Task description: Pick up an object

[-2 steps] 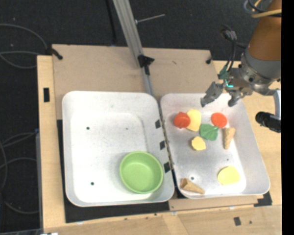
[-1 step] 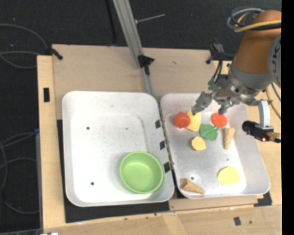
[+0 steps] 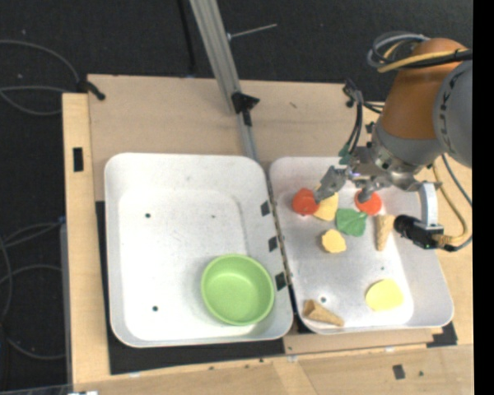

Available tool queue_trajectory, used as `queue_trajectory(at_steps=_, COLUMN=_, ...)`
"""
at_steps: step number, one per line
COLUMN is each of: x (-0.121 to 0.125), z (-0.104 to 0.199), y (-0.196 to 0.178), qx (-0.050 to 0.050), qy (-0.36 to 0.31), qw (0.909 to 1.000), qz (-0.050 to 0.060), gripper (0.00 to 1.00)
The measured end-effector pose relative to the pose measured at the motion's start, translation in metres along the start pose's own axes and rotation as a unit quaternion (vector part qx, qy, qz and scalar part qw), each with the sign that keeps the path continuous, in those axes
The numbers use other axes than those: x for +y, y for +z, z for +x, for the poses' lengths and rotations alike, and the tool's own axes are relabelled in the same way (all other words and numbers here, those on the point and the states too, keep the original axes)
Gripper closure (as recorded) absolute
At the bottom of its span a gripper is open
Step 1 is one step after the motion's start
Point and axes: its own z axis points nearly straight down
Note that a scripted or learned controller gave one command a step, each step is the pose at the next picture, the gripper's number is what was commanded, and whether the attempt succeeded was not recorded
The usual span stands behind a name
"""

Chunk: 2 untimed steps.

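Black matting strewn with thin cables surrounds a pale wooden desk (image 3: 173,113) carrying two shallow white bins with a speckled matte finish. Landmark: the right bin (image 3: 420,299), where the small toys cluster. Near its upper middle the tool (image 3: 346,189) hangs with its two fingers spread apart, one tip by a red rounded piece (image 3: 304,202) and a yellow wedge (image 3: 328,207), the other over a second red piece (image 3: 369,203); nothing sits clamped between them. Just below lie a green leafy shape (image 3: 351,222), a lumpy yellow piece (image 3: 333,241) and a slim tan cone (image 3: 380,232). Toward the bin's lower edge rest a flat yellow disc (image 3: 384,295) and a tan cone (image 3: 323,312). Left of it, the left bin (image 3: 148,188) holds a smooth green bowl (image 3: 237,290).
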Motion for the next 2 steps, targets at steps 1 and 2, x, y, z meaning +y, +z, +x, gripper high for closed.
queue_trajectory(at_steps=1, x=0.008, z=-0.002, y=0.058, qx=0.0, qy=0.001, qw=1.0, qz=0.0, gripper=0.0)
queue_trajectory(at_steps=2, x=0.01, z=-0.002, y=0.043, qx=0.001, qy=0.002, qw=1.0, qz=-0.003, gripper=1.0)
